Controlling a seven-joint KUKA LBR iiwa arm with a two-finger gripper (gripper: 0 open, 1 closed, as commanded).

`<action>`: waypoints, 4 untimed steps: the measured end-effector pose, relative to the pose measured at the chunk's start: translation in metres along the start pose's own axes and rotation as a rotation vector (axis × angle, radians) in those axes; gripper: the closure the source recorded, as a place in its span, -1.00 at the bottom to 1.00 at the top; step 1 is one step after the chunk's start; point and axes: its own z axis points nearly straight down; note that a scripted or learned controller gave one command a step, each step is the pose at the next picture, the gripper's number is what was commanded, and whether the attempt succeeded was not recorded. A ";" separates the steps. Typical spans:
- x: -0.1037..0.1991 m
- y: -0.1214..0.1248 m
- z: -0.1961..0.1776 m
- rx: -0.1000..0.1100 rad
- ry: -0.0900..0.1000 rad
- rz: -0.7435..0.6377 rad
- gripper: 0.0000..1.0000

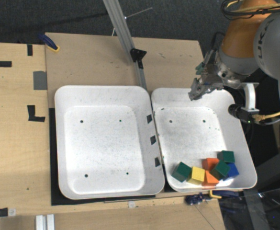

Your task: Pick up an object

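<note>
we see our gripper (196, 95) over the far rim of the right bin (187, 128), nothing visibly held, while the blocks (207, 170) cluster well nearer us in that bin's near-right corner.

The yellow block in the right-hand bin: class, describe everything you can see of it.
The yellow block is a small plain cube that looks like painted wood or foam. It lies in the near corner of the right bin, between a dark green block and an orange block, touching both. It sits slightly skewed, far from the end effector.
</note>
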 end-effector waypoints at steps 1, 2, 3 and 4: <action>0.052 -0.002 0.000 0.003 0.001 -0.005 1.00; 0.097 -0.020 0.014 0.005 0.001 -0.004 1.00; 0.145 -0.028 0.026 0.005 0.001 -0.004 1.00; 0.192 -0.047 0.030 0.005 0.001 -0.005 1.00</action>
